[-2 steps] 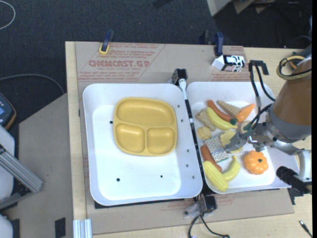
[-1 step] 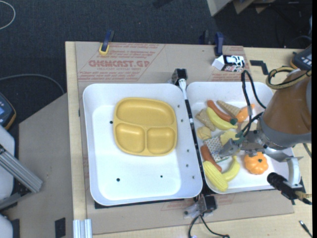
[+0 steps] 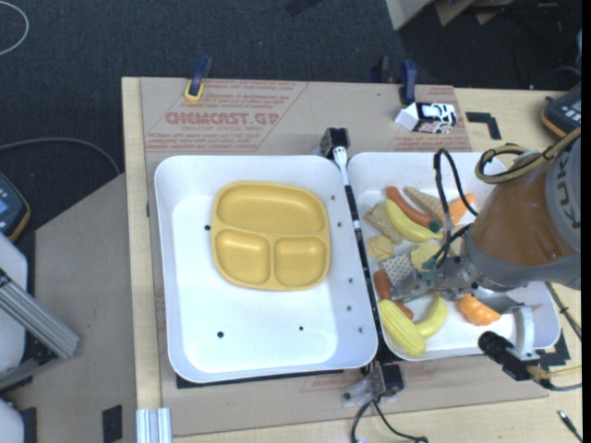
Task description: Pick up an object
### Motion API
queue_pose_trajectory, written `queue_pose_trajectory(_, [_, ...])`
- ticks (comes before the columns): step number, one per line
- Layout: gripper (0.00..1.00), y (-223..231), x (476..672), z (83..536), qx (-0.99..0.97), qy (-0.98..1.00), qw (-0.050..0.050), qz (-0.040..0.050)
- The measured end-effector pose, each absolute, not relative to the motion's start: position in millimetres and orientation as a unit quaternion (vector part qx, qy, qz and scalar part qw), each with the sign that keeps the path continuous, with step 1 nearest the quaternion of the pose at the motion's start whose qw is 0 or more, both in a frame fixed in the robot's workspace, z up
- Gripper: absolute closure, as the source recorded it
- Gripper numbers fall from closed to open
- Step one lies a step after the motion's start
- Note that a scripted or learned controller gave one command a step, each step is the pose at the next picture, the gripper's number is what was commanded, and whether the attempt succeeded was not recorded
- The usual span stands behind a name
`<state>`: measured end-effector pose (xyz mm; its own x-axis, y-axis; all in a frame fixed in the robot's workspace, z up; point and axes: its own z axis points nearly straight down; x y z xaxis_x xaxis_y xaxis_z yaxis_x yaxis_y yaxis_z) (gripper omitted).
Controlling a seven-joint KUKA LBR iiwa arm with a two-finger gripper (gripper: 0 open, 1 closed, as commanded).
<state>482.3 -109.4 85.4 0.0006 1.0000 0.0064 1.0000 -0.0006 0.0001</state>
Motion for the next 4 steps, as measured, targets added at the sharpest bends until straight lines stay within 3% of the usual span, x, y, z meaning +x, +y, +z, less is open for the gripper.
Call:
queue_pose_trajectory(1, [1.0, -109, 484.3, 99, -0.707, -0.707, -0.002, -0.0045])
queue_pose_trajectory(4, [1.0, -120, 499.3, 227, -0.707, -0.708, -0.003, -0.0012])
